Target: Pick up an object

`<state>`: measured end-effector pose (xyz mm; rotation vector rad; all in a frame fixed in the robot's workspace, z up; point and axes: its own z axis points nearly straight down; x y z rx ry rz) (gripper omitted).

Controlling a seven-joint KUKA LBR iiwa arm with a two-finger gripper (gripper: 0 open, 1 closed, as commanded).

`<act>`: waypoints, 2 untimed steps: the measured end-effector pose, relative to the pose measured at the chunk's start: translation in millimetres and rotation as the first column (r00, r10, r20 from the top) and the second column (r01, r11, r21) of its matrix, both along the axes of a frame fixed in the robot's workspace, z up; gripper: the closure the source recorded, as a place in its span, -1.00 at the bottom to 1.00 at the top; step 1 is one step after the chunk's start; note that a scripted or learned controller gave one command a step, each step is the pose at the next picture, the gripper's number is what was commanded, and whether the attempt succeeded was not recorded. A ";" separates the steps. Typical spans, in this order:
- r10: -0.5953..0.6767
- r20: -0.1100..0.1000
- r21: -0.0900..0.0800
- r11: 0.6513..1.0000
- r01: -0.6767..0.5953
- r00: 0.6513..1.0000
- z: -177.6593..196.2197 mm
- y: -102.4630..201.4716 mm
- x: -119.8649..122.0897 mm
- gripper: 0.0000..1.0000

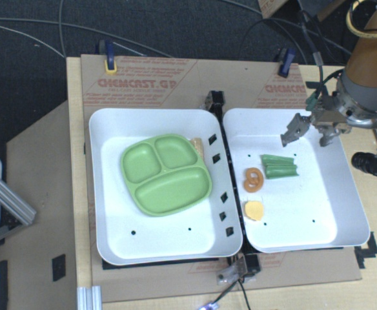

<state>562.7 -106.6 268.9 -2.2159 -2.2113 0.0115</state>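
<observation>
Arm (pixel 368 63): broad orange-tan band above, grey cylindrical wrist section below | yellowish ring near its top edge | dark cables trail alongside, a small green-teal mark at the wrist's left | gripper (pixel 309 134): grey metal, blocky and angular, two short jaws of dull silver-grey

Setting: robotics lab test bench. Evidence: plywood board (pixel 175 76) stamped with a maker's mark, held by blue clamps (pixel 111 58); two white bins (pixel 104 173) side by side; loose cables (pixel 59 24) on dark carpet; aluminium framing (pixel 4 192).
</observation>
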 end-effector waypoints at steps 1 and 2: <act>0.003 0.012 -0.001 1.000 -0.003 1.000 6.0 0.1 2.0 -1.00; 0.001 0.005 0.000 1.000 -0.001 1.000 -57.3 -0.4 0.4 -1.00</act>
